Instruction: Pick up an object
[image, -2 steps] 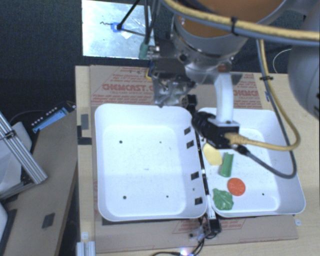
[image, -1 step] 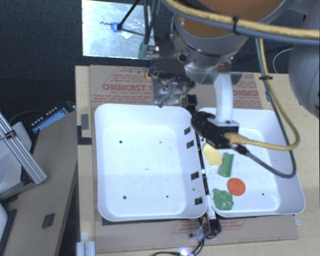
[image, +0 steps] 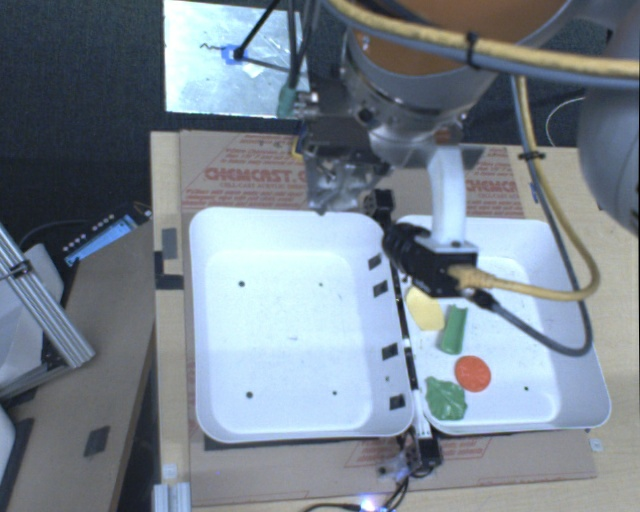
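Observation:
Several small objects lie in the near-left part of the right bin: a yellow lump, a green stick, an orange-red disc and a crumpled green piece. My gripper hangs over the far rim of the left bin, near its far right corner. It is well behind the objects and apart from them. Nothing shows held in it. The arm's wide grey and orange body covers the far part of the right bin.
A black fitting with a yellow cable hangs just behind the yellow lump. Black clips run along the seam between the bins. Both bins rest on a cardboard sheet. A metal frame stands at the left.

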